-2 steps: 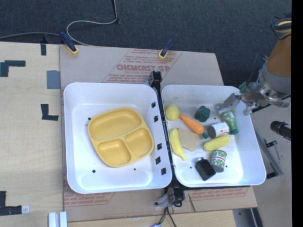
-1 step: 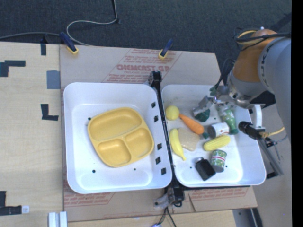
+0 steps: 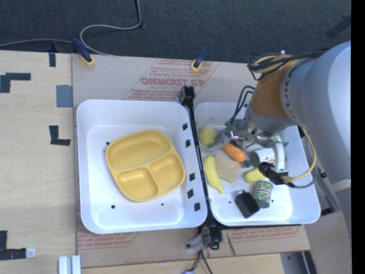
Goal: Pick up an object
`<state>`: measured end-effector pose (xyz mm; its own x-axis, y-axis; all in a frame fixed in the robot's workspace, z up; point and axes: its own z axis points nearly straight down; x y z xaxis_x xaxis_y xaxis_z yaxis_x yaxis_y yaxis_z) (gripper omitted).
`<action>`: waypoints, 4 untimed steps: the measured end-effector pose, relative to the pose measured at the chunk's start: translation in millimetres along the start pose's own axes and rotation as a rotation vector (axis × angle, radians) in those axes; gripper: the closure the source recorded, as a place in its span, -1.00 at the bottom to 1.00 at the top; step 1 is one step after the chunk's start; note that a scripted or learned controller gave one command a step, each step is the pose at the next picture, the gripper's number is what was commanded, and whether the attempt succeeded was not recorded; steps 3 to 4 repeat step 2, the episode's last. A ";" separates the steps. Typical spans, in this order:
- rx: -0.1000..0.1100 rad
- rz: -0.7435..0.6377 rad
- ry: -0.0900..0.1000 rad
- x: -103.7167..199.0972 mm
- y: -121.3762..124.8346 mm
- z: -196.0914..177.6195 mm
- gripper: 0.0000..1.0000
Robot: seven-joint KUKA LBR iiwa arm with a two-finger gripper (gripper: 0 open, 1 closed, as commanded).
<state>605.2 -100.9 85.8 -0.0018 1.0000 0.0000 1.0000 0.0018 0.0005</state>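
Observation:
My gripper (image 3: 226, 139) is low in the right bin (image 3: 302, 210), reaching in from the right under the orange-banded wrist. It stands open with nothing between its fingers. An orange carrot (image 3: 234, 152) lies just in front of it, touching or nearly touching the fingertips. A yellow lemon (image 3: 207, 135) sits to the gripper's left. A banana (image 3: 213, 173) lies along the bin's left wall, beside a tan slice (image 3: 228, 169). Nearer the front are a small yellow piece (image 3: 255, 176), a green-and-white cup (image 3: 263, 192) and a black block (image 3: 247, 204).
The left bin (image 3: 91, 170) holds a yellow divided plate (image 3: 145, 164). A black divider clamp (image 3: 186, 94) sits where the two bins meet. Cables run from the wrist over the right bin. The arm's bulk covers the right bin's far right corner.

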 end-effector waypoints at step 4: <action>0.000 -0.001 0.001 49.9 -30.3 -99.0 1.00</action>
